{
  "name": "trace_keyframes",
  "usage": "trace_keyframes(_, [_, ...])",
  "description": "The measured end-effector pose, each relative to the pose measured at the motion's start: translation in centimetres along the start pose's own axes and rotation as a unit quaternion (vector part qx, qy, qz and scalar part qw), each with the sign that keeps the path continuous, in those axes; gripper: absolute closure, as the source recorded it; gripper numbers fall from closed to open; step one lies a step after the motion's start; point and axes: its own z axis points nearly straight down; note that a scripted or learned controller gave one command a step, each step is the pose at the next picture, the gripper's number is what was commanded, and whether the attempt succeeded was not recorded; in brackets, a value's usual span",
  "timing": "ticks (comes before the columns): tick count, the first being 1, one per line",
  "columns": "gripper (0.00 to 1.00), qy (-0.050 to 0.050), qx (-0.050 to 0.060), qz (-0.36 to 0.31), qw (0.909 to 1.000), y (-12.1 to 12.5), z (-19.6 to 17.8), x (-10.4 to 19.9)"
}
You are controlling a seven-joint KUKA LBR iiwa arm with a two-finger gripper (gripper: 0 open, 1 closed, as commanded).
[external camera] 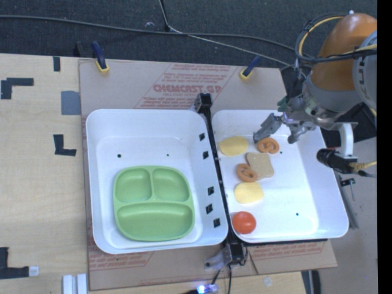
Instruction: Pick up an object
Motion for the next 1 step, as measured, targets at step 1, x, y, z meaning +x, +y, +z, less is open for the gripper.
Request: trace_keyframes(1, [0.00,-0.001,-0.006,-0.002,1.0000,0.25,-0.68,0.04])
